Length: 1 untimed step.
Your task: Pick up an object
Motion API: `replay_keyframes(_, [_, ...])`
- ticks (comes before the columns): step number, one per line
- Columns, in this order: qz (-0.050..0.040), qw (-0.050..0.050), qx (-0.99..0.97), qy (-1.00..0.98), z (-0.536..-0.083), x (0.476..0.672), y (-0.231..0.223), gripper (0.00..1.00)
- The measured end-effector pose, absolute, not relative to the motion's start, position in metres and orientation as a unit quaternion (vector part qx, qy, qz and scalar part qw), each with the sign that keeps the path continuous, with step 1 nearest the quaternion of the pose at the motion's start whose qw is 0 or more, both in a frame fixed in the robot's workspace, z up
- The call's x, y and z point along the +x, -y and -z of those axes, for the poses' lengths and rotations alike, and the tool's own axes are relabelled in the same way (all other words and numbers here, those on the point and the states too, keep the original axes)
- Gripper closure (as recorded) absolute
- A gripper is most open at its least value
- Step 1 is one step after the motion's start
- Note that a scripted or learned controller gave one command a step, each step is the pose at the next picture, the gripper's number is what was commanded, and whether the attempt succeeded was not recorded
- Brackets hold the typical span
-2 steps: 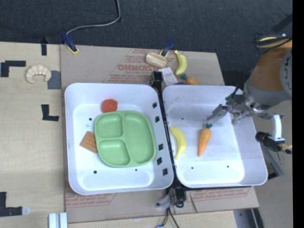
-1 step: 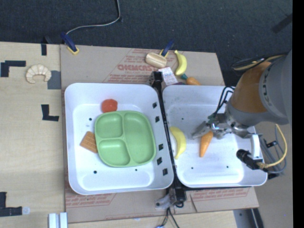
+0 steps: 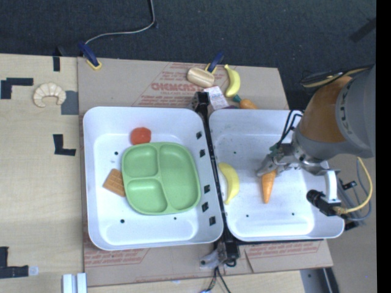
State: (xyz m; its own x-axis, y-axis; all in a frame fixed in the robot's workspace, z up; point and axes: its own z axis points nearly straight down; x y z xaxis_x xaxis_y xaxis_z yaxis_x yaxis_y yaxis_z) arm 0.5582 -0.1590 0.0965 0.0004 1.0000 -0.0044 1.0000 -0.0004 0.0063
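Note:
An orange toy carrot [image 3: 267, 188] lies in the right white bin [image 3: 305, 224], its pointed tip toward the front. My gripper [image 3: 273, 166] sits low over the bin, directly at the carrot's wide upper end and touching or nearly touching it. The grey arm with its orange band [image 3: 324, 118] reaches in from the right. A yellow banana [image 3: 230, 182] lies against the right bin's left wall, a short way left of the carrot.
The left bin [image 3: 101, 224] holds a green divided plate [image 3: 162, 177], a red tomato [image 3: 141, 135] and a tan cracker [image 3: 114, 182]. Behind the bins lie a bread roll [image 3: 200, 76], a second banana [image 3: 232, 81] and a white packet [image 3: 215, 96]. A croissant [image 3: 49, 94] lies far left.

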Motion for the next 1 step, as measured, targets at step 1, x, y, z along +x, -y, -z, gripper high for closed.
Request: replay_keyframes(1, [0.0000, -0.001, 0.706, -0.708, -0.1842, 0.4960, 0.0752, 1.00])
